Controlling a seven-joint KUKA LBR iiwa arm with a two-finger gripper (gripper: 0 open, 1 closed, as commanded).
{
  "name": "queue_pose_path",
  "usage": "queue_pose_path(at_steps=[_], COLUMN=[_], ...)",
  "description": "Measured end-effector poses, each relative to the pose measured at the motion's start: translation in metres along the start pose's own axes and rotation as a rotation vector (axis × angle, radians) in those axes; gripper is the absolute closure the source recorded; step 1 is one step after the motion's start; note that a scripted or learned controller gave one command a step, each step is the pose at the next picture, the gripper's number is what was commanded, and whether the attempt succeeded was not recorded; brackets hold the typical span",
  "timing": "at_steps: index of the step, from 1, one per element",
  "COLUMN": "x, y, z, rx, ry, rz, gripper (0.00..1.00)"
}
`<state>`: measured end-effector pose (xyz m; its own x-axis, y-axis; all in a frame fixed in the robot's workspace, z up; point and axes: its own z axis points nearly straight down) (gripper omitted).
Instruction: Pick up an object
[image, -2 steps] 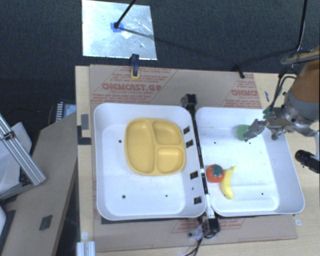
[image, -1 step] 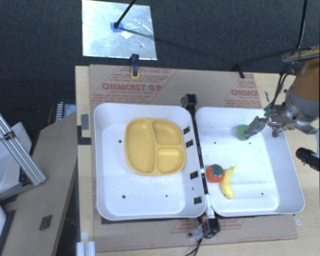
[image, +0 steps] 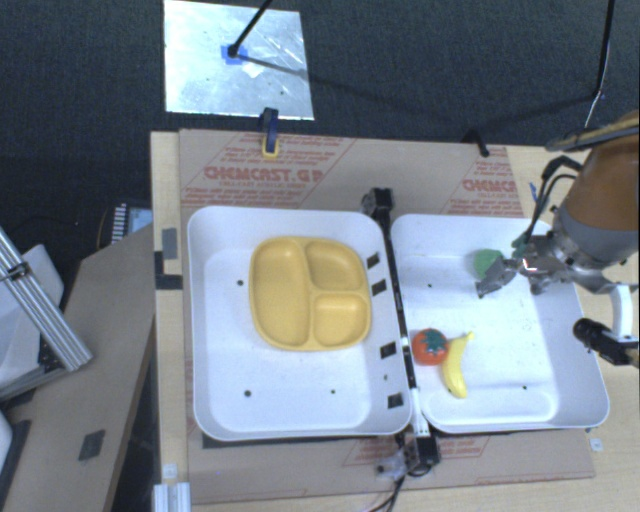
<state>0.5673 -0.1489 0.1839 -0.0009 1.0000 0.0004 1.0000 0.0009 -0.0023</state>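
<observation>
My jaws hang low in the right bin (image: 575, 400), beside a green object (image: 487, 262); how wide they stand I cannot tell. A tomato (image: 431, 345) and banana (image: 457, 366) lie touching, nearer the divider

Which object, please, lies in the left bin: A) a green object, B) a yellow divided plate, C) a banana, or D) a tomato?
B: the yellow divided plate lies in the left bin, while the banana, the tomato and the green object are all in the right bin.
</observation>
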Motion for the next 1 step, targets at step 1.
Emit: queue_pose_path(at_steps=[1], x=[-0.0101], y=[-0.0007], z=[0.0541], rx=[0.0], ry=[0.0], rz=[0.0], gripper=[0.0])
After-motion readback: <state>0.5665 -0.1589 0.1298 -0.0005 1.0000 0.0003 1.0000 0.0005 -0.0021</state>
